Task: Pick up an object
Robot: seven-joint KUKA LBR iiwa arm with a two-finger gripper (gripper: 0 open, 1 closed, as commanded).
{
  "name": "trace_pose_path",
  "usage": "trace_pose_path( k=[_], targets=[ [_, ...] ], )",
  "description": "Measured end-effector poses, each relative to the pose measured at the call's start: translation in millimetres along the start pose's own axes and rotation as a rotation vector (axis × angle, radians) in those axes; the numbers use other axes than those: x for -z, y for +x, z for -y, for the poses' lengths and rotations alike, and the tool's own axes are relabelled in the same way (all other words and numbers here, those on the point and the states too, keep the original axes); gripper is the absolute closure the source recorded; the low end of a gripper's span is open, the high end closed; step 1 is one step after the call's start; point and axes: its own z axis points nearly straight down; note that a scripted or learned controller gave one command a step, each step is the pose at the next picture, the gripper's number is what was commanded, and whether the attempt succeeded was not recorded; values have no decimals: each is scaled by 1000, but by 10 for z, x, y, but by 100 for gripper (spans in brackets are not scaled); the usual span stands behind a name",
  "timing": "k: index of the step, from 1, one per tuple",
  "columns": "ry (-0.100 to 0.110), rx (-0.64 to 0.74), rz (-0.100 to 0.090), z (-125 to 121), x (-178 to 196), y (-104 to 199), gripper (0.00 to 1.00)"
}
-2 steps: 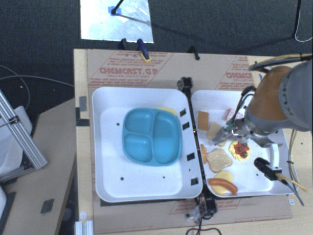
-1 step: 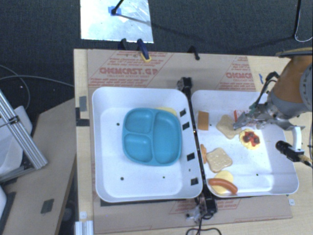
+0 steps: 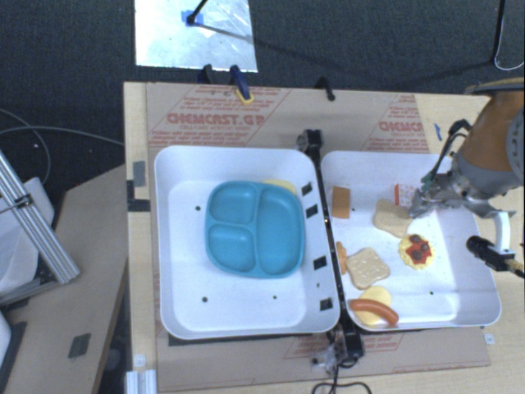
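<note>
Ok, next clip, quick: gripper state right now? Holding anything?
Gripper: low in the right bin, at the edge of a pale toy food piece; open or shut cannot be told, and no hold is visible.

Even, bright overhead light; the white bins (image 3: 246,318) look slightly washed out. A shiny sheet (image 3: 195,23) on the dark floor glares strongly. Shadows are soft and focus mildly grainy.

We see the arm (image 3: 496,142) cut off by the right edge, so only its orange band and wrist show. The pincer (image 3: 420,202) is too small and blurred for us to make out, and it covers part of a pale food piece (image 3: 390,218). A yellow item (image 3: 281,185) peeks from behind the blue divided plate (image 3: 254,226), mostly hidden.
</note>
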Motion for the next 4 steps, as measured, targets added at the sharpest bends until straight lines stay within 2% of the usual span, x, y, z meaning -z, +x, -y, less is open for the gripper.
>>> trace_pose_path(
  k=[1, 2, 3, 4],
  targets=[
    [10, -2, 1, -375, -160, -51, 100],
    [9, -6, 1, -234, 183, -58, 100],
    [11, -6, 0, 176, 504, 157, 100],
    [14, -6, -2, 748, 735, 501, 100]
  ],
)
